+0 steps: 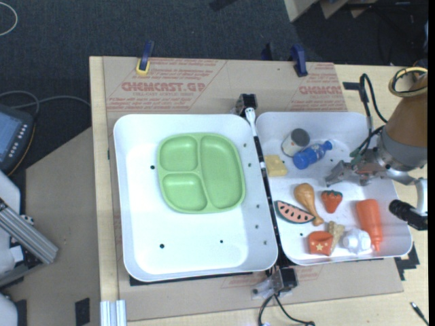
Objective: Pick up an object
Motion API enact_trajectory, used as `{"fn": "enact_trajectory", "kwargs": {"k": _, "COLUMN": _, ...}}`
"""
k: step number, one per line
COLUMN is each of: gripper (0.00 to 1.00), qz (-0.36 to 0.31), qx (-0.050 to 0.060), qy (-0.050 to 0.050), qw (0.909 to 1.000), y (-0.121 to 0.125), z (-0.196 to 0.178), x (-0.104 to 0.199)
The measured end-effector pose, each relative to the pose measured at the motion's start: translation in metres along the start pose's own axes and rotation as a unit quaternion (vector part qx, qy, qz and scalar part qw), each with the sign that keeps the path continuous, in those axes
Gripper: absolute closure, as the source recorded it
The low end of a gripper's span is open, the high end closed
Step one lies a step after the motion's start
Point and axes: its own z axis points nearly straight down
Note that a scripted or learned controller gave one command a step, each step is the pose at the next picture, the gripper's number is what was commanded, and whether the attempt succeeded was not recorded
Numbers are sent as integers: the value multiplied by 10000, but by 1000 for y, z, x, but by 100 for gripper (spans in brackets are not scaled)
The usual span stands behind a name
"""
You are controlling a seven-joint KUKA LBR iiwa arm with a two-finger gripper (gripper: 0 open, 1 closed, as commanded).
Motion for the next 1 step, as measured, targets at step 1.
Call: {"fn": "enact_trajectory", "kwargs": {"k": 1, "gripper": 100, "qz": 3, "qx": -17, "qy": -28, "qw": 10000, "y": 0, "z": -11, "x": -2}}
